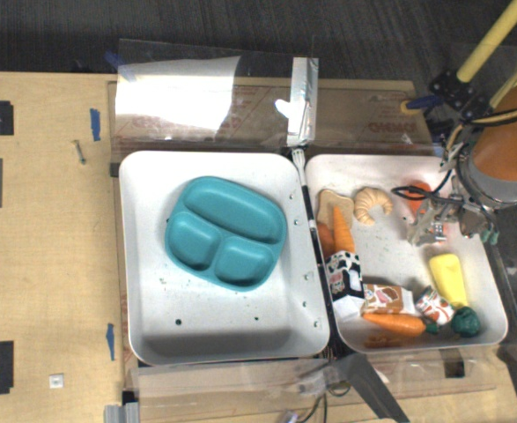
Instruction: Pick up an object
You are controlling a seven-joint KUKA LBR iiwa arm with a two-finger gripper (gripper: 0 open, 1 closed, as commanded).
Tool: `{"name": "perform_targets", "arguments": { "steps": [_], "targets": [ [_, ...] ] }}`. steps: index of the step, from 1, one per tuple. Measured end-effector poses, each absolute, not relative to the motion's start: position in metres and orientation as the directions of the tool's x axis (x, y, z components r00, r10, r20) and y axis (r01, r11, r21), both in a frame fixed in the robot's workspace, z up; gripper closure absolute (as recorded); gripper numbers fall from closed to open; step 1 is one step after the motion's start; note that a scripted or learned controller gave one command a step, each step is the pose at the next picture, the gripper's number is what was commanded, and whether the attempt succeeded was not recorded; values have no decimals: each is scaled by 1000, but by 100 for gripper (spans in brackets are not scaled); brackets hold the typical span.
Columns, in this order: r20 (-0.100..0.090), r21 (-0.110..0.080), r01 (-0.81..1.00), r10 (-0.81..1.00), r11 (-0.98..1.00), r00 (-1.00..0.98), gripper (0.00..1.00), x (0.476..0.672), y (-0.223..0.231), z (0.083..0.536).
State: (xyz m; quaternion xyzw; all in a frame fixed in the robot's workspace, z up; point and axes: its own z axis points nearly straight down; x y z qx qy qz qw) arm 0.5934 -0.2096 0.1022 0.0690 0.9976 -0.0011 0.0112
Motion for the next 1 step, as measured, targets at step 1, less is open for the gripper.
{"name": "perform_targets", "arguments": {
  "steps": [1],
  "targets": [
    [-21, 0, 138, 138, 990, -990, 0, 593, -209, 101]
  ]
}}
